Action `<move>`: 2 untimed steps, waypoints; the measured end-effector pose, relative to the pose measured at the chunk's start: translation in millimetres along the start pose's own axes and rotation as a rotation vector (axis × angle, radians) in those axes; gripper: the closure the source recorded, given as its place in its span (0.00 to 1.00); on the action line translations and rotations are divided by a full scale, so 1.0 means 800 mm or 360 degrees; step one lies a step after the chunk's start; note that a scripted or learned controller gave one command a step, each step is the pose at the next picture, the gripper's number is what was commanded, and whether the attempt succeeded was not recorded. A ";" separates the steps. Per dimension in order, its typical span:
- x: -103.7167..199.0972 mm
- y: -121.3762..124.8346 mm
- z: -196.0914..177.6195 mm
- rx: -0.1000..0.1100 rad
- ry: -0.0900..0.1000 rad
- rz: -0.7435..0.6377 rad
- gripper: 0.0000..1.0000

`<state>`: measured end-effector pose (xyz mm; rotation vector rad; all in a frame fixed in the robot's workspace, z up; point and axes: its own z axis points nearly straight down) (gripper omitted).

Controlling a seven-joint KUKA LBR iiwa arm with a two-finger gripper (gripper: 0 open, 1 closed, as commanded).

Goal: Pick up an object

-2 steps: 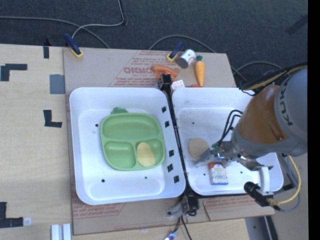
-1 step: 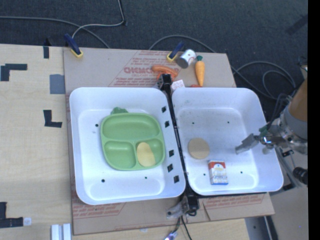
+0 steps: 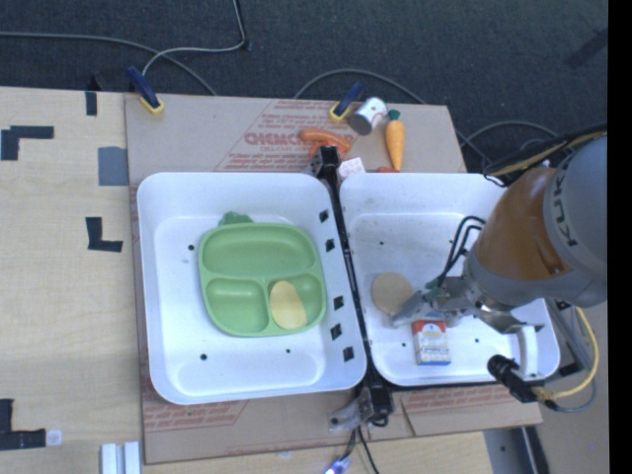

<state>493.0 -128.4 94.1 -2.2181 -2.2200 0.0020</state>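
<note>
Grey arm (image 3: pixel 538 240) w/ orange band is seen reaching in from the right, over the right bin (image 3: pixel 395 200). Pincer (image 3: pixel 415 304) is lowered near the bin floor, betw. a tan round object (image 3: pixel 390 289) and a small red-and-white box (image 3: pixel 431 343); how far it is open can't be told, and nothing is seen clamped in it. Tan object lies just left of the pincer tip, box just below it. Left bin (image 3: pixel 163 294) carries a green divided plate (image 3: pixel 262 276) w/ a yellow item (image 3: pixel 287 305) in its lower-right compartment. A carrot (image 3: pixel 394 142) is laid on the cardboard behind the bins.
</note>
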 end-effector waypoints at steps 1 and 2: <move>0.000 -0.001 -0.011 0.0003 0.0001 0.0000 1.00; 0.087 0.071 -0.113 -0.0005 -0.0002 -0.0002 1.00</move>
